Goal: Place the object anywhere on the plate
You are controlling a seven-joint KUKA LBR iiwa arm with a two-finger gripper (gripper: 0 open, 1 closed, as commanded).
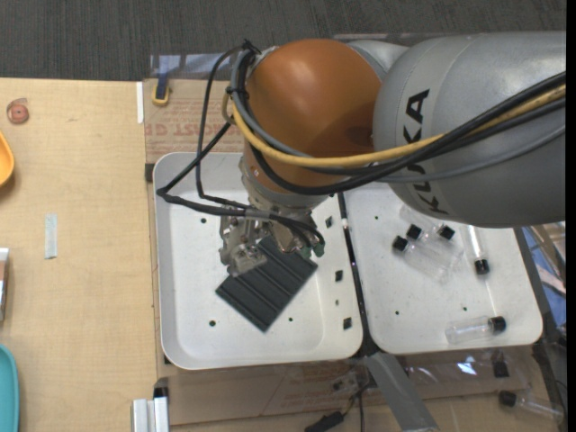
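In the left bin (180,331), my pincer (245,248) sits over the ribbed black slab (267,286); can't tell if it's clamped. Grasp stage, I'd say; next needs a confirmed grip, then lift.

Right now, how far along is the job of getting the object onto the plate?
Early, by the look of it. The gripper sits low in the left bin, over the upper corner of the dark ribbed plate. Whether it carries anything can't be made out. Clear vials lie in the right bin.
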